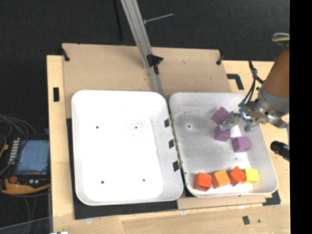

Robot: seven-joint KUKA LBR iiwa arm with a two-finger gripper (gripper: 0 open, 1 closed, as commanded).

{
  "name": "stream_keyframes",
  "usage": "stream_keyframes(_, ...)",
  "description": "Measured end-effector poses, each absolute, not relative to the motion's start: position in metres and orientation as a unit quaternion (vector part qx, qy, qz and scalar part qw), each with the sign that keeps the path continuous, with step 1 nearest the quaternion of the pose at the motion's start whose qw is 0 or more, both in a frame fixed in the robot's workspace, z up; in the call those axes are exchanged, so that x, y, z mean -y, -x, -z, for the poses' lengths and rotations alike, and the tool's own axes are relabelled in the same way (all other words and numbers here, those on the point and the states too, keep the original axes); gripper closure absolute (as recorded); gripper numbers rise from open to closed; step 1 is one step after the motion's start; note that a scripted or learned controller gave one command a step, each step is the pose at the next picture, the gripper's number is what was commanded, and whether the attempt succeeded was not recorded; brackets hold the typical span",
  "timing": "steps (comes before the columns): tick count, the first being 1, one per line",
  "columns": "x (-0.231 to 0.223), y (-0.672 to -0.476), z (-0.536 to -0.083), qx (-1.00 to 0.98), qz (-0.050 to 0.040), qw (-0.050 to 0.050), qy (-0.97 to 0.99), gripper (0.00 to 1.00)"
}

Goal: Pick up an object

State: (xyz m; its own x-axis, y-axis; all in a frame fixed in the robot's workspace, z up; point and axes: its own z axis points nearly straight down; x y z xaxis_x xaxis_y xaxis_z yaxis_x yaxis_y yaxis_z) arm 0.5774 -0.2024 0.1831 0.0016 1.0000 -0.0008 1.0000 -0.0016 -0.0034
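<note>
Blocks were what I had to choose from, and none had left the bin floor as far as I could judge. Going by size: the desk (pixel 126 62) carried two white bins, the left bin (pixel 122 145) and the right bin (pixel 192 126), where all the blocks lay. My arm (pixel 279 82) reached in over the right bin's far right side. My end effector (pixel 237 121) sat low among three purple blocks: one (pixel 220 114) up-left of it, one (pixel 223 134) just below-left, one (pixel 241 143) below. Whether it was spread or closed I could not tell; nothing showed clearly gripped. Along the near wall sat a row: red (pixel 203 181), orange (pixel 221 178), red (pixel 237 175), yellow (pixel 252 175). By my reckoning the approach was made; grasp and lift remained.
</note>
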Motion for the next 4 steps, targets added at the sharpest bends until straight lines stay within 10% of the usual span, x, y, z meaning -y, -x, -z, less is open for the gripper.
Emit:
stream_keyframes(1, 0.208, -0.570, -0.138, 0.707, 0.0012, -0.004, 0.707, 0.00)
stream_keyframes(2, 0.210, -0.572, -0.150, 0.705, 0.0026, -0.006, 0.709, 1.00)
stream_keyframes(4, 0.214, -0.572, -0.239, 0.708, 0.0014, -0.003, 0.706, 1.00)
